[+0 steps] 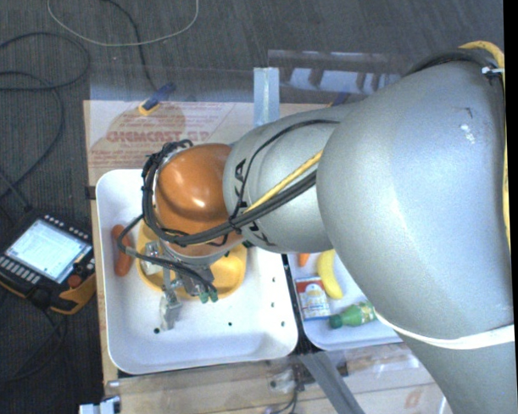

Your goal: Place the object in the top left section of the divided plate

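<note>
Overhead, the grey arm (pixel 394 197) fills most of the right half of the frame, and its orange band (pixel 190 186) hangs over the left white bin (pixel 204 340). Below the band, the gripper (pixel 171 311) points down toward the lower left of that bin, its metal tip close to the bin floor; whether anything sits between the fingers cannot be told, nor how wide they stand, since wrist and cables hide them.

Under the wrist lies the yellow divided plate (pixel 232 275), mostly covered by the arm, with just its rim showing at the right and left of the gripper. Its top left section is hidden. Just beside the plate's left edge, a reddish-orange sausage-shaped object (pixel 121 252) lies along the bin's left wall.

At the lower centre-right, a strip of the right bin (pixel 365 336) peeks out from beneath the arm. It holds a banana (pixel 329 274), a small red-and-white carton (pixel 313 298) and a green bottle-like item (pixel 354 316), close together.

Off the surface at the far left, a handheld control pendant (pixel 44 256) rests on the dark floor, with black cables trailing above it.
</note>
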Robot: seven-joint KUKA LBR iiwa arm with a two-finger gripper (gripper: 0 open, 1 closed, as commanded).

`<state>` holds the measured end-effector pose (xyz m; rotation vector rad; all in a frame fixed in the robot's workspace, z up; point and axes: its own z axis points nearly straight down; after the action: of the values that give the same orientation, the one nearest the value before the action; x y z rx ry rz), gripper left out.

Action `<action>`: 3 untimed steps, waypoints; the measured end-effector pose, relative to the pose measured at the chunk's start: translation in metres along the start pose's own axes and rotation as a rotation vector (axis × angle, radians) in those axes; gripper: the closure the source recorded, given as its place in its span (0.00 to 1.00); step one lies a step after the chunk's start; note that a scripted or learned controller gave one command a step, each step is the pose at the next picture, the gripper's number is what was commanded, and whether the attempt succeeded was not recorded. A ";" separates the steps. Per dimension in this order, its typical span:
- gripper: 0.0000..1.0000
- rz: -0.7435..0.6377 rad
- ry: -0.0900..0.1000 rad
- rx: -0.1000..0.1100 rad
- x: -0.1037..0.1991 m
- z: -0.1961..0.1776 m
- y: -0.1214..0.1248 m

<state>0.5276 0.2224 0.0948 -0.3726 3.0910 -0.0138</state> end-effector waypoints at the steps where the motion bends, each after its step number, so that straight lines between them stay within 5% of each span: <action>1: 0.00 -0.596 0.046 -0.011 -0.051 0.004 -0.015; 2: 0.00 -0.973 0.013 -0.020 -0.112 0.006 -0.030; 3: 1.00 -0.964 0.017 -0.026 -0.110 0.000 -0.032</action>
<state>0.6424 0.2173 0.0982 -1.7778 2.5877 0.0029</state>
